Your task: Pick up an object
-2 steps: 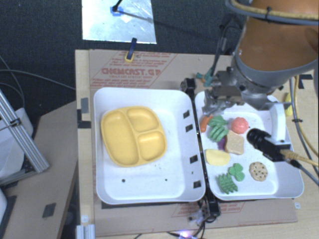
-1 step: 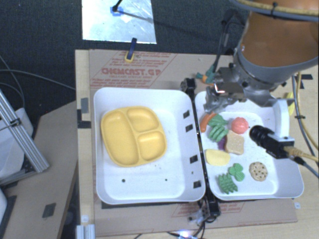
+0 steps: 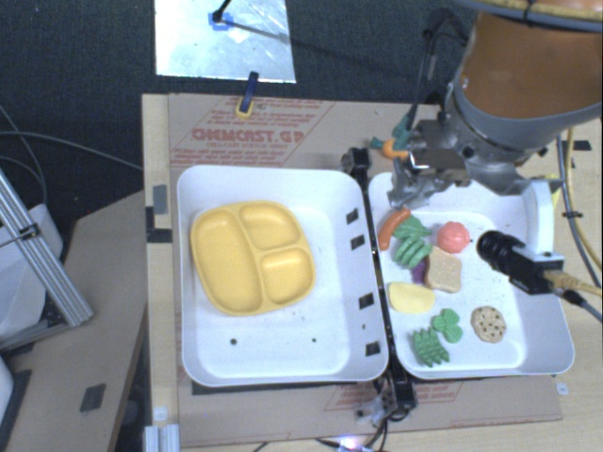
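Note:
My gripper (image 3: 407, 193) hangs over the back left part of the right bin (image 3: 551, 347), just above the orange carrot (image 3: 391, 225). Nothing shows between its fingers. Toy foods lie in that bin: a green leafy piece (image 3: 412, 250), a red tomato (image 3: 453, 236), a slice of bread (image 3: 445, 272), a purple piece (image 3: 420, 270) beside it, a yellow wedge (image 3: 411, 297), two green vegetables (image 3: 447, 325) (image 3: 429, 347) and a cookie (image 3: 488, 323).
The left bin (image 3: 203, 356) holds a yellow divided plate (image 3: 251, 255). A black cylinder (image 3: 509, 259) on the arm's side reaches over the right bin. Cables run along the right edge. A metal frame (image 3: 33, 252) stands at far left.

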Controlling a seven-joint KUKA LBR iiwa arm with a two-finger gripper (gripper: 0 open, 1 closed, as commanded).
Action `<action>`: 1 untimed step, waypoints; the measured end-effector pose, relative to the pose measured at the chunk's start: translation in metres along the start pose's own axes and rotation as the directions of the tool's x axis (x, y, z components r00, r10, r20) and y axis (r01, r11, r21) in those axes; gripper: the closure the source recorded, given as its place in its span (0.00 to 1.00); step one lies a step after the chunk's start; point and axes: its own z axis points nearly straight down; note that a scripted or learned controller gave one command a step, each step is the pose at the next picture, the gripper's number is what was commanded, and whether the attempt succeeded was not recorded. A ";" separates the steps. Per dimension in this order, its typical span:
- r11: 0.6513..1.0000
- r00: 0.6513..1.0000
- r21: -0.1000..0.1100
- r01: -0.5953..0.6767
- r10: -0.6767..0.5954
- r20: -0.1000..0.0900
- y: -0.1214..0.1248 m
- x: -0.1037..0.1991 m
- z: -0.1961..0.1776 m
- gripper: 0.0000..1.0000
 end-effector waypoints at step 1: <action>1.000 1.000 -0.003 0.006 -0.006 0.001 0.001 0.000 -0.011 1.00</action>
